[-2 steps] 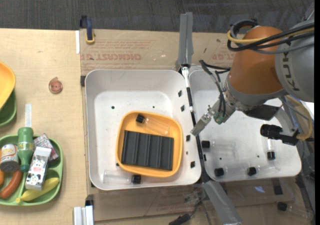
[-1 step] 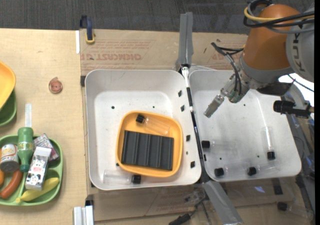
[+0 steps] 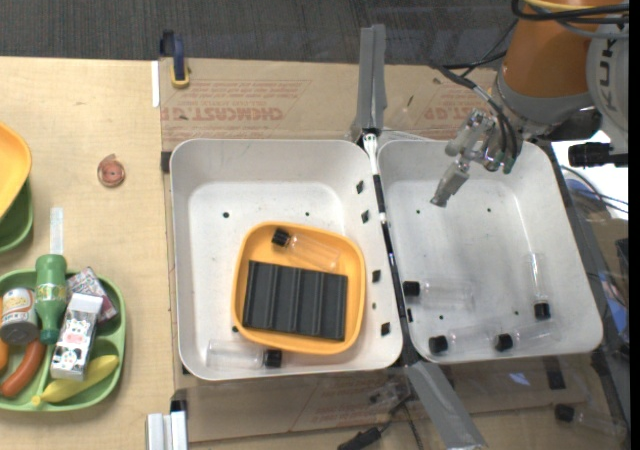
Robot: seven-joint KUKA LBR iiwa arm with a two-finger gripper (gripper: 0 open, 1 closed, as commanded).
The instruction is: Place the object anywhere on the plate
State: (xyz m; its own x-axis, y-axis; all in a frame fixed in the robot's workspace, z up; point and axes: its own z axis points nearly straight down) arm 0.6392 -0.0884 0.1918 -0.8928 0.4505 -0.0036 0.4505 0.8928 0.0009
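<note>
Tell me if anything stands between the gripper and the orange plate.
Only the bins' adjoining walls lie between the gripper, over the right bin, and the plate in the left bin. The plate itself is mostly covered by a black ridged block, with a capped clear tube beside it.

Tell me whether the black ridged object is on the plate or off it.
On it: the black ridged object lies flat inside the orange plate, in the left bin.
</note>
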